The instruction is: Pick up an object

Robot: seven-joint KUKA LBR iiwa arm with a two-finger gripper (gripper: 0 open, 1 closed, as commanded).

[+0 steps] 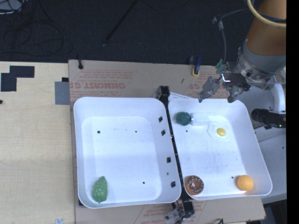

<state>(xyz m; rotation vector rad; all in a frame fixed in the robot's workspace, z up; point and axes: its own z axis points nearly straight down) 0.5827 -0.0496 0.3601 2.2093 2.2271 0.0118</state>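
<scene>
My gripper (217, 92) hangs above the far edge of the right bin (254, 139), its two fingers spread open with nothing between them. Just below and left of it, a dark teal ball (183, 119) lies near the bin's back left corner. A fried-egg toy (220, 132) rests a little to the right of the ball. At the bin's front lie a chocolate doughnut (194, 185) and an orange ball (245, 183). A green leafy lump (99, 189) sits in the front left corner of the left bin (79, 139).
A black divider strip (170, 143) runs between the two bins. The bins stand on a cardboard sheet (121, 78) over a wooden bench. A blue-and-yellow clip (196, 65) sits at the cardboard's far edge.
</scene>
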